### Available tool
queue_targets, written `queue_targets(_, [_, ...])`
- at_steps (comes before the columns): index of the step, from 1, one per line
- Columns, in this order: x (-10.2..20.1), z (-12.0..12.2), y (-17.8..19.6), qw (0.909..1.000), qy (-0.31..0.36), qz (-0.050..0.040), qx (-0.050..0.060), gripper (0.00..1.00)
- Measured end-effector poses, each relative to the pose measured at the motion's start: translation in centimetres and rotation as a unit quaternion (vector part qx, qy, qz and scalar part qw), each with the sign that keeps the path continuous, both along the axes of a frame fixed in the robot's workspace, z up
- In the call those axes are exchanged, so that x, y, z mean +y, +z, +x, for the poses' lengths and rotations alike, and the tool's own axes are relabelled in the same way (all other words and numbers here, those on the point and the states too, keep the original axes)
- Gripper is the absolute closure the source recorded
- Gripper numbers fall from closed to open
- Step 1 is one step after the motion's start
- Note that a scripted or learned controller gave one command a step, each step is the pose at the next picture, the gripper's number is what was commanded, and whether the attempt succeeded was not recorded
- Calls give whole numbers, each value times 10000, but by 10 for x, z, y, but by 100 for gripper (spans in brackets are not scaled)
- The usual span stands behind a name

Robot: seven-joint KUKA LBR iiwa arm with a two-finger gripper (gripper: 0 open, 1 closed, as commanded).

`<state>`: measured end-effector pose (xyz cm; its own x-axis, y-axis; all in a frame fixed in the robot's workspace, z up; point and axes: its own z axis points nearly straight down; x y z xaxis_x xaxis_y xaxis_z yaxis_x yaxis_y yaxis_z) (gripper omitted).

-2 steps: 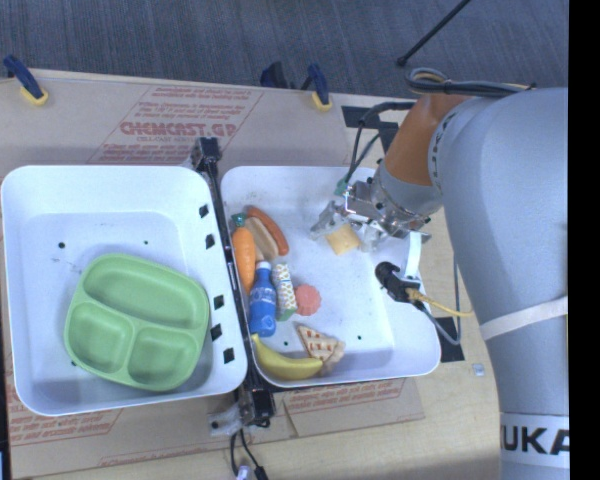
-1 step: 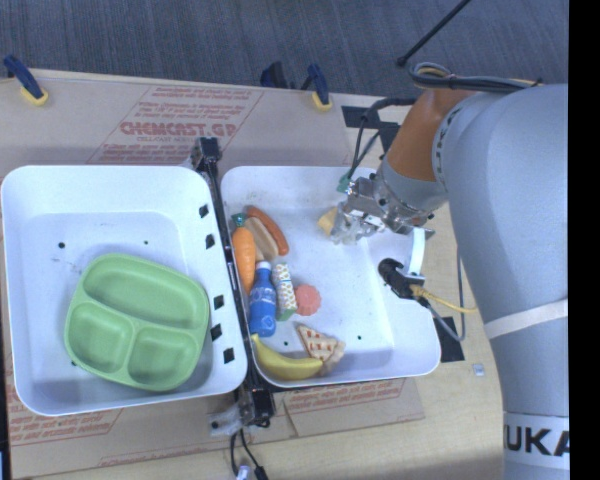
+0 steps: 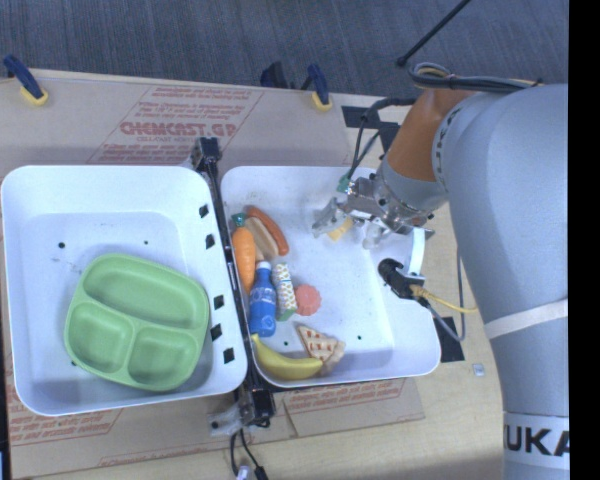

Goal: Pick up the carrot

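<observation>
The carrot (image 3: pixel 244 256) is orange with a green tip and lies along the left wall of the right bin (image 3: pixel 380 358), beside a hot dog (image 3: pixel 267 232) and a blue bottle (image 3: pixel 263 301). My gripper (image 3: pixel 348 221) hangs over the upper right part of that bin, well to the right of the carrot. Its metal fingers point left and down and look spread, with nothing held between them. A small yellowish piece (image 3: pixel 338 229) lies right under the fingertips.
The right bin also holds a banana (image 3: pixel 285 365), a waffle slice (image 3: pixel 320 345), a pink round piece (image 3: pixel 307 299) and a striped stick (image 3: pixel 284 290). A green divided plate (image 3: pixel 136 321) sits in the left bin (image 3: pixel 40 198). The arm covers the bin's right rim.
</observation>
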<state>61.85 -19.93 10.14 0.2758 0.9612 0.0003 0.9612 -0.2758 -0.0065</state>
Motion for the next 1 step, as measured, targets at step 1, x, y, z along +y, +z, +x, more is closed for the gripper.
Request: queue_targets(1, [0, 0, 10, 10000, 24, 1, 6, 100])
